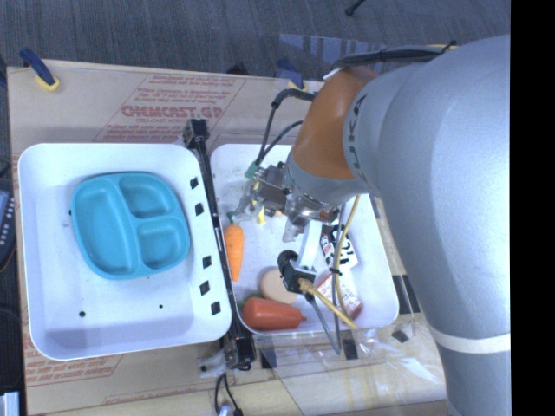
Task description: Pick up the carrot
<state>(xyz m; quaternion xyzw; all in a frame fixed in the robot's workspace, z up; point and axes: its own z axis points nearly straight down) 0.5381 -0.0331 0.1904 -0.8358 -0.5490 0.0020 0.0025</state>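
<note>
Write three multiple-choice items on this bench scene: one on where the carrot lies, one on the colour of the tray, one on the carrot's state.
1. Where does the carrot lie?
A. in the left bin
B. in the right bin, by its left wall
C. on the cardboard

2. What colour is the divided tray in the left bin?
A. light blue
B. red
C. yellow

3. What is the carrot's state?
A. lifted above the bin
B. standing on the tray
C. lying on the bin floor

Answers:
1 B: it lies along the left wall of the right bin.
2 A: the tray is light blue.
3 C: it rests flat on the floor, below the gripper.
</note>
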